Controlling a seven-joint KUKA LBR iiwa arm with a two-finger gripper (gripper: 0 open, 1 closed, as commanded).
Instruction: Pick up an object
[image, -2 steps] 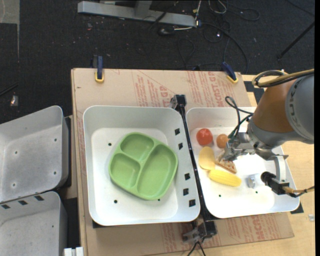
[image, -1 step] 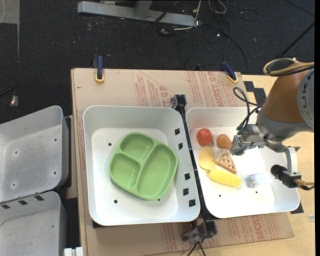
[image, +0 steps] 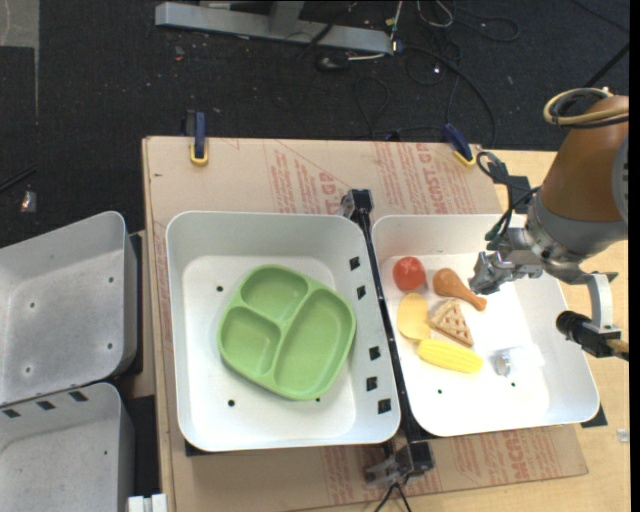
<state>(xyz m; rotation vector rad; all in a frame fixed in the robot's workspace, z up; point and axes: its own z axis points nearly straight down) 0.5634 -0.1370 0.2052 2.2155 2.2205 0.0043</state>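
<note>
The right bin (image: 560, 390) holds a cluster of toy foods near its left side. These are a red tomato (image: 408, 272), a brown drumstick (image: 456, 287), a pale yellow round piece (image: 412, 318), a tan pizza-like wedge (image: 453, 324) and a yellow corn cob (image: 449, 356). A small grey-white object (image: 505, 362) lies apart to their right. My gripper (image: 487, 272) hangs over the upper middle of this bin, just right of the drumstick's far end. The dark wrist hides whether it touches the drumstick.
In the left bin (image: 190, 400) lies a green three-compartment plate (image: 288, 330). A black divider (image: 375, 300) runs between the bins. White lids (image: 60, 300) lie off the bench at the left. Bare bin floor shows at the right bin's lower right.
</note>
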